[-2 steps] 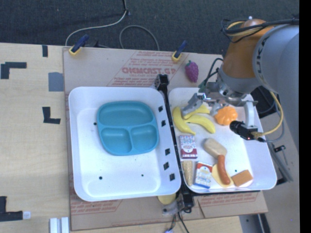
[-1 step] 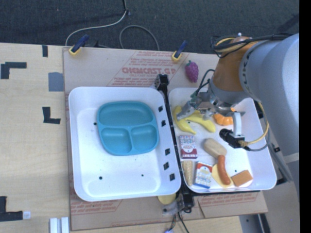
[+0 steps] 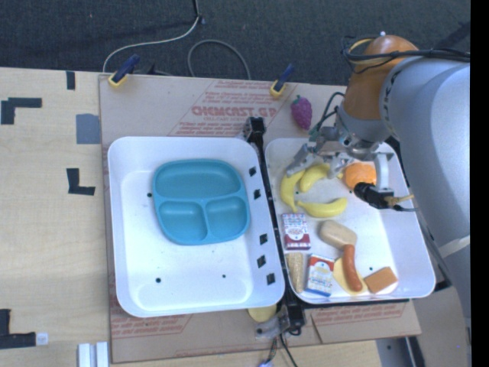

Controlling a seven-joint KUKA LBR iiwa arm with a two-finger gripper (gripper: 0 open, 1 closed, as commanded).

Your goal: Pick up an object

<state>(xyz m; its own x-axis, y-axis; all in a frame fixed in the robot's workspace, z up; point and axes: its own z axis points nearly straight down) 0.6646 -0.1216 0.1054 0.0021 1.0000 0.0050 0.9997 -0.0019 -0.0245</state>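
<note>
Bananas (image 3: 309,192) at the right bin's (image 3: 409,239) upper left sit under the spread-fingered gripper (image 3: 321,153), which should descend squarely before closing.

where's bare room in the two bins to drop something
Left bin: bare white floor in front of the blue divided plate, and a strip along its left wall. Right bin: crowded, with bananas, orange, small boxes and sausage; a bare patch lies by its right wall, beyond the bread roll.
</note>
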